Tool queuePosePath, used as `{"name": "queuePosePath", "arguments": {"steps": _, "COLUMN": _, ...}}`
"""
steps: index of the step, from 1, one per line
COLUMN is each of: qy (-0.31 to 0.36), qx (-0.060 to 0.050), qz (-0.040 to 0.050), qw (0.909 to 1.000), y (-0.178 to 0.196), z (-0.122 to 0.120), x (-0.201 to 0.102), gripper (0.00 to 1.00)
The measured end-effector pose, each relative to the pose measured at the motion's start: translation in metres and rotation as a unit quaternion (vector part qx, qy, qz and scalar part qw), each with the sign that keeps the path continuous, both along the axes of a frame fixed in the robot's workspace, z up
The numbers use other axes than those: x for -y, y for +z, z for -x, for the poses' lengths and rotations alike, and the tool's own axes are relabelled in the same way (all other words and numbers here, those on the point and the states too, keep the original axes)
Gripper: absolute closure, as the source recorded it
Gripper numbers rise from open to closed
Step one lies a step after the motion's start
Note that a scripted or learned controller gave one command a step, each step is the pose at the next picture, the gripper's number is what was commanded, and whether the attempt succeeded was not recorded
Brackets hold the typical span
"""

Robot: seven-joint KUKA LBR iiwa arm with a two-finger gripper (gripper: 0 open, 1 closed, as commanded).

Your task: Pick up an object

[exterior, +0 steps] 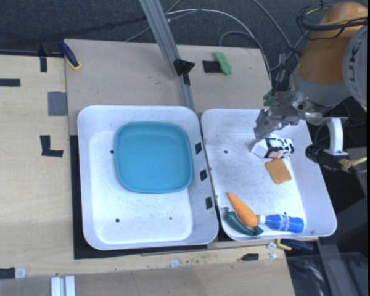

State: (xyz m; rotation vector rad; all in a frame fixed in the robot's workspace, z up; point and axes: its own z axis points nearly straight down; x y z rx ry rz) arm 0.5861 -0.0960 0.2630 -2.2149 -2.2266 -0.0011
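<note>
Hovering over the right bin (314,184), the gripper (263,128) sits just above a black-and-white object (277,147); finger state cannot be told. A blue plate (153,157) occupies the left bin (98,221).

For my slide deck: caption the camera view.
Gripper poised above a black-and-white toy in the right bin; blue plate in the left bin.

Bare floor (234,159) left of tan block (278,171)
</note>
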Motion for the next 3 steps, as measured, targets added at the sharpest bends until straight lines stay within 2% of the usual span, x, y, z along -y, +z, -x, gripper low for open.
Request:
{"name": "queuePosePath", "arguments": {"steps": 1, "qy": -0.001, "qx": -0.001, "qz": 0.0004, "qw": 1.0000, "y": -0.016, "z": -0.009, "x": -0.053, "gripper": 1.00}}
{"name": "queuePosePath", "arguments": {"steps": 2, "qy": 0.000, "qx": 0.000, "qz": 0.0002, "qw": 1.0000, "y": -0.020, "z": -0.004, "x": -0.104, "gripper": 1.00}}
{"name": "queuePosePath", "arguments": {"steps": 3, "qy": 0.000, "qx": -0.001, "qz": 0.0004, "qw": 1.0000, "y": -0.035, "z": -0.013, "x": -0.158, "gripper": 1.00}}
